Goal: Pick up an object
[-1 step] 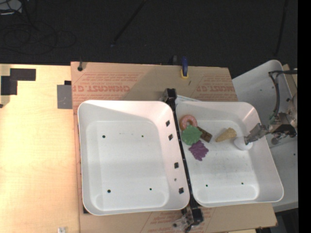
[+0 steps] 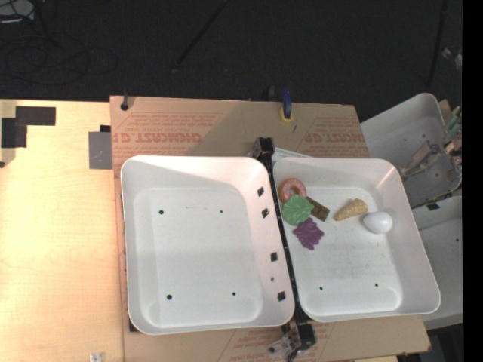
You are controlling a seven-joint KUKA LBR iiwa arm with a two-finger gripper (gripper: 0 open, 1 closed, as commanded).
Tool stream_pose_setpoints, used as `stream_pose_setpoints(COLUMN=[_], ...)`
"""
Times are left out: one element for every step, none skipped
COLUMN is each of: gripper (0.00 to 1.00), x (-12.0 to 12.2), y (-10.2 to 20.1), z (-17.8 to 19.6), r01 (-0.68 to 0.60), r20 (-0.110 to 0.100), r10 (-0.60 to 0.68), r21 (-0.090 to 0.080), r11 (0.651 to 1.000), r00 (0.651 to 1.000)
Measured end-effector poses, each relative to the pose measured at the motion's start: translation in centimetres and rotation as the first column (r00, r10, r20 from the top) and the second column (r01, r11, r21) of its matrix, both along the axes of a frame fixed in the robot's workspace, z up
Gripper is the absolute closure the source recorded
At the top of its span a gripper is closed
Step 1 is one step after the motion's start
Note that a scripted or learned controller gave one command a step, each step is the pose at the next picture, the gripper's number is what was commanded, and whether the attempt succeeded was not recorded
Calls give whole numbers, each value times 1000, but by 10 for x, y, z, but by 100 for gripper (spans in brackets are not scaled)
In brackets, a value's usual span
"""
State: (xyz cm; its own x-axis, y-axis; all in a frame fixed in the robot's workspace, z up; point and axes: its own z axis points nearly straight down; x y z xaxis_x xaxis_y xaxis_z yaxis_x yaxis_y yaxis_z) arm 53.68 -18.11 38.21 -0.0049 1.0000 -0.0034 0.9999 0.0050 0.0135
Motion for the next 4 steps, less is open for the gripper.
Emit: stream_pose_setpoints(gripper=[100, 100, 100, 100], x=[-1, -66, -60, -64], y=[-1, -34, 15, 26], z=[1, -110, -15, -243], r01=[1, 11, -1, 5], r20=[-16, -29, -8, -28], r10=[-1, -11, 1, -5], r21=[3, 8, 2, 9], r11=[1000, 1000, 1000, 1000], r00=[1000, 1000, 1000, 1000])
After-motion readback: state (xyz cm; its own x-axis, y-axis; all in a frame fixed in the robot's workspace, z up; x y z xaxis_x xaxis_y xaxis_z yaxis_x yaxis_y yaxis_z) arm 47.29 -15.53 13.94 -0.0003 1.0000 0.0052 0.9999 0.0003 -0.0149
